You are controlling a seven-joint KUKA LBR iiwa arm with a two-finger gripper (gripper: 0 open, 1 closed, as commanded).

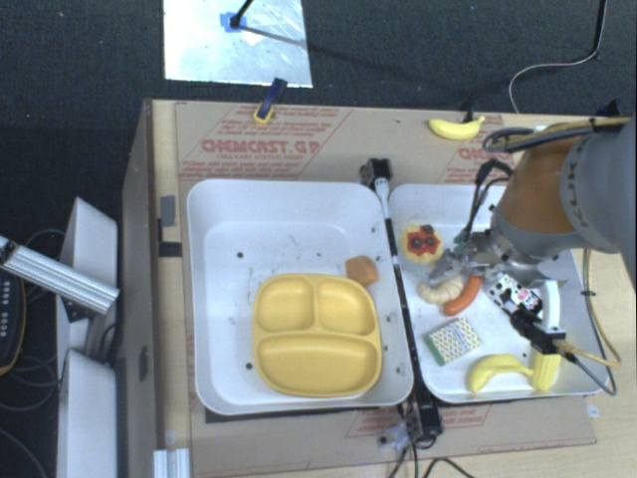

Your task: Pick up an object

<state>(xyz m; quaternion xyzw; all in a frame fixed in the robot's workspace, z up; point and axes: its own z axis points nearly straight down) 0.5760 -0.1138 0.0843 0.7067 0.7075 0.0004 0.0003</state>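
Nearest the camera, a yellow divided plate (318, 334) sits in the left bin (214, 257), with a small brown piece (362, 270) just beside its upper right corner. Over in the right bin (587, 391) lie a yellow banana (498, 370), a yellow corn cob (545, 370), a green-and-white patterned packet (454, 341), an orange-red sausage-shaped piece (461, 296), a pale curved piece (438, 290) and a yellow disc with red markings (424, 242). I reach in from the right, my gripper (460, 264) low over the pale piece and sausage; whether it is wide or closed, I cannot tell.
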